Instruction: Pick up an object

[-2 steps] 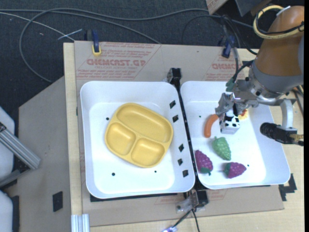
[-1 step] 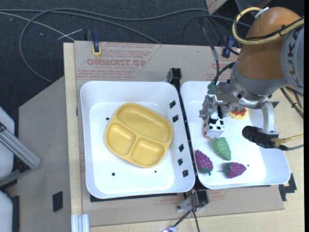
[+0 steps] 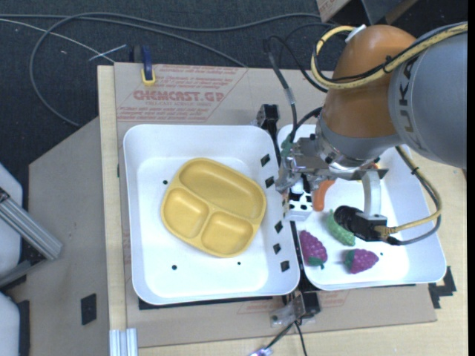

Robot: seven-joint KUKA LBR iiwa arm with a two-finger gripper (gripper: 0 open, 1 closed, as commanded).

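My gripper hangs over the left edge of the right bin, under the grey wrist with the orange band. A small white block with black spots lies just below it, and the arm hides whether they touch. An orange carrot-like piece pokes out beside the gripper. In front of it lie a green pickle-like piece and two purple grape bunches.
The left bin holds a yellow divided plate. The ridge between the two bins runs right under the gripper. The arm covers the back of the right bin. Cables trail over the cardboard behind the bins.
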